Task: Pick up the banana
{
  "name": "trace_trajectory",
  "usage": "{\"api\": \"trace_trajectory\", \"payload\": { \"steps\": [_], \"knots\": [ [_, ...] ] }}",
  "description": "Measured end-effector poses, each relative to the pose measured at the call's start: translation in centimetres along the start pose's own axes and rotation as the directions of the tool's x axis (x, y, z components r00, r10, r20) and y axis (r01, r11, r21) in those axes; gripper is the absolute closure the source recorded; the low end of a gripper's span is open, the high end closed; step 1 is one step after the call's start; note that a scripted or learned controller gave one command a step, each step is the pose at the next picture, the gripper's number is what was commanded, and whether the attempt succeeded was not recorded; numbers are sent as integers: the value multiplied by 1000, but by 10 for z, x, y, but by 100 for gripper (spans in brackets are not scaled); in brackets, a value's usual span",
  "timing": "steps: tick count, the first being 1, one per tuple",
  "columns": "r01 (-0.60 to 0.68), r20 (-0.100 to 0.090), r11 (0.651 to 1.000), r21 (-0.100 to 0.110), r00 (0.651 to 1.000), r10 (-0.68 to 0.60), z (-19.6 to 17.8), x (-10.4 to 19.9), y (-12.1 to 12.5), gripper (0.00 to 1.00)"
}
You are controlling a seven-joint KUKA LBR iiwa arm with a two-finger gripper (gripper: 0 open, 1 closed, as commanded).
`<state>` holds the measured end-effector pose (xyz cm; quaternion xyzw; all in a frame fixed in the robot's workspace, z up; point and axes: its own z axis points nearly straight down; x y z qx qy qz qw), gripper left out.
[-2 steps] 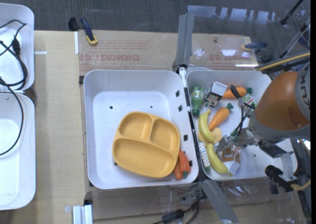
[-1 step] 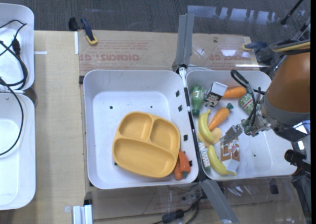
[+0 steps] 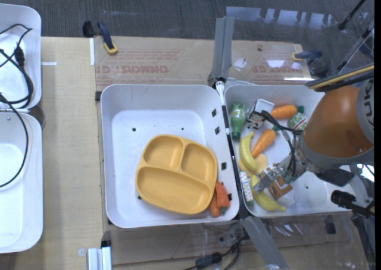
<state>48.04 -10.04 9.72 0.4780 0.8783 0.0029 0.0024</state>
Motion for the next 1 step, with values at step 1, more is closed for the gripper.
{"api": "trace_trajectory", "payload": {
  "steps": [1],
  "knots": [
    [-139,0,990,7,990,139,6,-34,36,0]
  ]
}}
